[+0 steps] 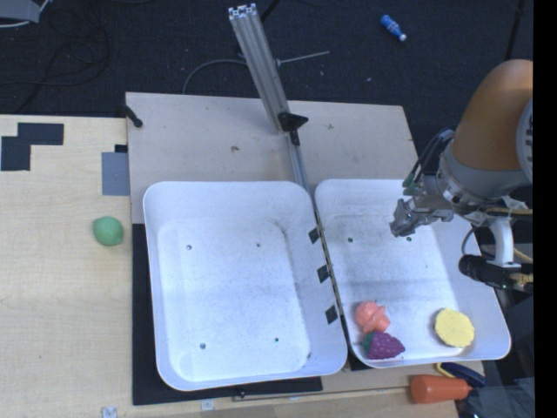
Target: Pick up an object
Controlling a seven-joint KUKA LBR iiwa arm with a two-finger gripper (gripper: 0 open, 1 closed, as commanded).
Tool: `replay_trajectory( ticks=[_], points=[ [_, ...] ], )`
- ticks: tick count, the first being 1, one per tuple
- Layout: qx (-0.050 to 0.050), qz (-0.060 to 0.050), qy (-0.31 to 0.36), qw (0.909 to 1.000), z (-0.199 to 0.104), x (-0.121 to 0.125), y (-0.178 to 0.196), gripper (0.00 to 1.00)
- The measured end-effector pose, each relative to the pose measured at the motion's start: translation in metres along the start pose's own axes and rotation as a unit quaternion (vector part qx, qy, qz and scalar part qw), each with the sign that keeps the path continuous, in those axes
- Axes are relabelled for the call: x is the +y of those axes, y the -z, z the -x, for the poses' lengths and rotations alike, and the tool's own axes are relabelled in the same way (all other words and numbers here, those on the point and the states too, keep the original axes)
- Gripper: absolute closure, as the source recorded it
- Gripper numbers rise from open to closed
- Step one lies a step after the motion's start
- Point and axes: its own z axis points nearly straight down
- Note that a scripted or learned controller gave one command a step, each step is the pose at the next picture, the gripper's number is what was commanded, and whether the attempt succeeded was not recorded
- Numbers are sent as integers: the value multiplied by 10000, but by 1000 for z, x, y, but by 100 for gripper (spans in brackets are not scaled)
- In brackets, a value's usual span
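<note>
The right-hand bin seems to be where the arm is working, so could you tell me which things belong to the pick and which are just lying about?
Job:
gripper
right bin
pink toy
purple toy
yellow piece

Lying about:
green ball
orange item
blue item
left bin

No writing, label, brand, number or sign can be read anywhere in this view. The two white bins [228,200] carry only small dark specks and clips along their shared edge, and the wooden bench [52,259] bears plain black and grey patches with no lettering. The small blue item [392,28] on the dark floor is too small to tell whether it carries any print.
</note>
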Motion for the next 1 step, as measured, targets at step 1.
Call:
replay_trajectory(
  ticks=[1],
  points=[
    [-1,2,-3,10000,-44,4,2,100]
  ],
)
